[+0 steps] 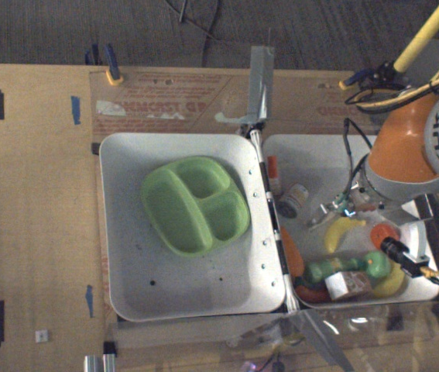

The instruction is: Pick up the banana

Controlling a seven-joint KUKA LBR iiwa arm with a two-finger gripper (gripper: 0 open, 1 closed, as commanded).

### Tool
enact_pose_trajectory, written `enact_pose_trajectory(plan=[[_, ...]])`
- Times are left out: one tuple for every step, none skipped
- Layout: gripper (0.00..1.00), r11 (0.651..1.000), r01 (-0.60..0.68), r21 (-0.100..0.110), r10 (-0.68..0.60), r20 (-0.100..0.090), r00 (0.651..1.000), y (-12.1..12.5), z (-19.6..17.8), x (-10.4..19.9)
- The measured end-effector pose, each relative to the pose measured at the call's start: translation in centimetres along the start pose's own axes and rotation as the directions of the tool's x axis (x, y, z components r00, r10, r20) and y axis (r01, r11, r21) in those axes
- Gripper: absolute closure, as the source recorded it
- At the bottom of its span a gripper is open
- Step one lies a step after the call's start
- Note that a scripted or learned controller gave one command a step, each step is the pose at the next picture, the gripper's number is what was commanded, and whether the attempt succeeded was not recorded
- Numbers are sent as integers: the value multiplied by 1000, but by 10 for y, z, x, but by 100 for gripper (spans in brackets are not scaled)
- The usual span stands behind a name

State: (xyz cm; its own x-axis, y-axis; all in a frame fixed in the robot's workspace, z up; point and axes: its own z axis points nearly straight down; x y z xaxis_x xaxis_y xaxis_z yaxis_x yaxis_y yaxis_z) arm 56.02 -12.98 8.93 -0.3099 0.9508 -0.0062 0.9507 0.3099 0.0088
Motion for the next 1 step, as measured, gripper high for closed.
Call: enact_pose_trajectory(plan=[[100, 1000, -2, -8, 2, 8, 1000, 2, -12, -3]])
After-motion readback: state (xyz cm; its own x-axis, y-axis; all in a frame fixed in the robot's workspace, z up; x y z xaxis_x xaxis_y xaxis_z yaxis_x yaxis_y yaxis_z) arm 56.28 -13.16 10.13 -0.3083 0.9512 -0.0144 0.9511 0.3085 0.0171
